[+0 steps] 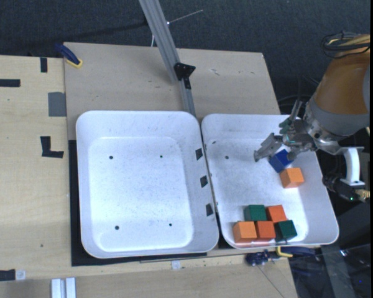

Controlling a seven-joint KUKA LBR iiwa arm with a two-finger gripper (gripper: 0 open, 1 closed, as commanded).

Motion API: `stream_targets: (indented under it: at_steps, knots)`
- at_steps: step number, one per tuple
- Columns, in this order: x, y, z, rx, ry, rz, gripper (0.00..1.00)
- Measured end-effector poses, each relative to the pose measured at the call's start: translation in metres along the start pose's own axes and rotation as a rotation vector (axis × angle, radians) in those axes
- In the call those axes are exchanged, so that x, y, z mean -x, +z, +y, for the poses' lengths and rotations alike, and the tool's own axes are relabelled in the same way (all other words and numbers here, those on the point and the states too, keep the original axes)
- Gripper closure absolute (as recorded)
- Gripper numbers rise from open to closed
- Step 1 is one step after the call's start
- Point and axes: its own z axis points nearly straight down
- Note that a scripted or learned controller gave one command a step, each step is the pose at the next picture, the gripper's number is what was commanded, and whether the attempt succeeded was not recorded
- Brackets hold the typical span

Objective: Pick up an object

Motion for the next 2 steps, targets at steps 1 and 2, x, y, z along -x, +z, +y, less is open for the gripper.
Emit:
stream_targets:
  at_steps: [1,2]
  knots:
    - [0.0,0.0,0.0,0.0,0.0,0.0,0.0]
    - [0.01,0.052,-0.004,-0.006,0.003,-0.001,0.0]
